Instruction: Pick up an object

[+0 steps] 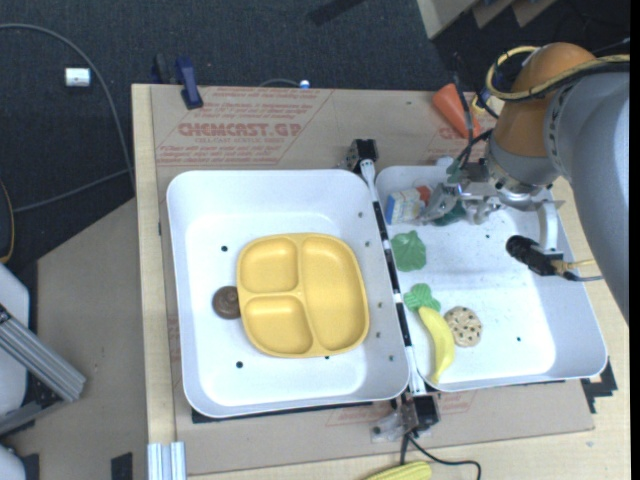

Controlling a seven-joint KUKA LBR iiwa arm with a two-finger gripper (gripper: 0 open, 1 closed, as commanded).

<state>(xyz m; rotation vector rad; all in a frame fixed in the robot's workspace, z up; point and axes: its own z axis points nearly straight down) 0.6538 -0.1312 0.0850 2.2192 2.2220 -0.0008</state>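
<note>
At the upper right of the frame, the gripper (452,204) reaches low into the right bin (520,353)'s far corner; whether its fingers grip anything I cannot tell. A small blue-white object (404,208) lies just beside it, against the bin's left wall. Below, a green piece (409,251), banana (435,341) and cookie (463,326) leave the bin's right side open.
</note>
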